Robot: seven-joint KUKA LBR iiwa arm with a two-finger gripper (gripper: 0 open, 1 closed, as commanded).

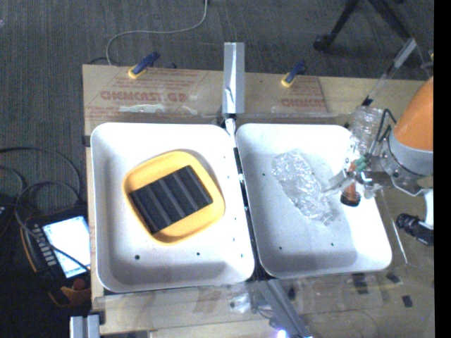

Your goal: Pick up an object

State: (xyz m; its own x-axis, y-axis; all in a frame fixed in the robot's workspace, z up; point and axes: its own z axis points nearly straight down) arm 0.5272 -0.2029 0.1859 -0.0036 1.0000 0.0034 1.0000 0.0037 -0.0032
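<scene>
Two white bins side by side on tabletop (176, 94). Left bin (113, 252): yellow-rimmed black ridged object (173, 197) at centre. Right bin (366, 248): crumpled clear plastic (303, 185) mid-bin, edges hard to trace. Gripper (350, 189) at 3 o'clock beside plastic; fingers blurred, grip cannot be told.

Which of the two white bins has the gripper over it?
The right bin, holding a clear crinkled plastic piece; the gripper hangs over it. The left bin holds a yellow-and-black object.

Two blue clamps (143, 65) on bench (176, 94) edge, tablet (65, 236) on floor, chair base (352, 13)
</scene>
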